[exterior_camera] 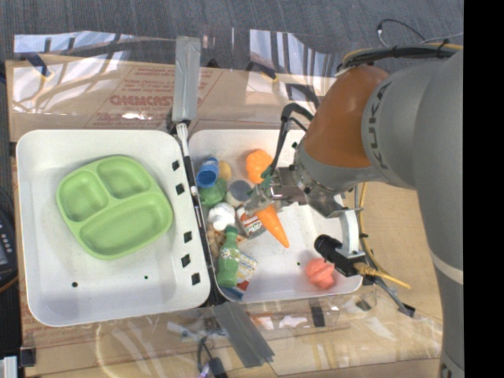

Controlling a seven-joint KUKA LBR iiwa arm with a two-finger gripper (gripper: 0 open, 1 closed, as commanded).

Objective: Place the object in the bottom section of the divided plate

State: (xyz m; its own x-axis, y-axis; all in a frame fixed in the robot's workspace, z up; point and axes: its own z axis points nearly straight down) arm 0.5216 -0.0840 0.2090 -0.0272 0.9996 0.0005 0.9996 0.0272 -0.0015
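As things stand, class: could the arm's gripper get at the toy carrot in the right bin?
Probably yes. The gripper hangs right beside the carrot, whose top lies bare; a small can crowds its left side.

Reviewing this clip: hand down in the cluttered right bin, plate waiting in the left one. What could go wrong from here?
1. The hand sits among tightly packed toys: the carrot, orange fruit and small can lie close together, so it may grab the wrong item or two.
2. The green divided plate lies across the bin divider; a weak grip could drop the item on the way.
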